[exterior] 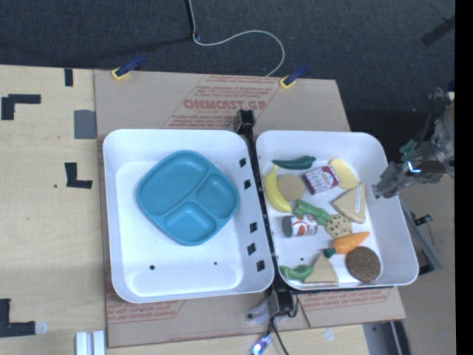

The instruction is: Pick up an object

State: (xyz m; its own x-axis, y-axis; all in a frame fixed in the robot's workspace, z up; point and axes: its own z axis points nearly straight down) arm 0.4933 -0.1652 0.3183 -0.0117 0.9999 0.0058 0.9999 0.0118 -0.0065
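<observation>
Blue plate; white bins; yellow banana; orange carrot; green chilli; brown cookie.

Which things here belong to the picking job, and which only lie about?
For the job:
gripper at the right bin's right rim
banana
green chili
carrot
can
brown cookie
cheese wedge

Lying about:
blue plate in the left bin
white cable
two clamps

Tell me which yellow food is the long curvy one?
The banana, by the right bin's left wall. The lemon is short and rounded.
</observation>
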